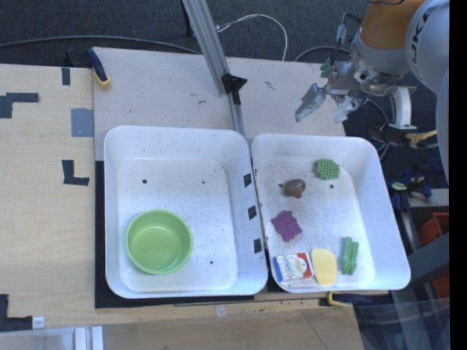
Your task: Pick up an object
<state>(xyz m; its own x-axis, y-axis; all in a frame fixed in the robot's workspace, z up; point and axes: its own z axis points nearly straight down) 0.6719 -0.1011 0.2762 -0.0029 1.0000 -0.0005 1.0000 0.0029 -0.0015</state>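
Grey KUKA arm with orange band reaches in from the upper right, its two-finger gripper spread apart, holding nothing, above the far rim of the right white bin.

Near that bin's front right corner lies a slim green plastic piece, long axis running front to back, beside a yellow oval block.

The tool hangs with its fingers spread and nothing between them, past the far rim of the right bin. Nearest below it lie a green knobbly ball and a brown lump; farther off a purple block. Well to its left, a green bowl.
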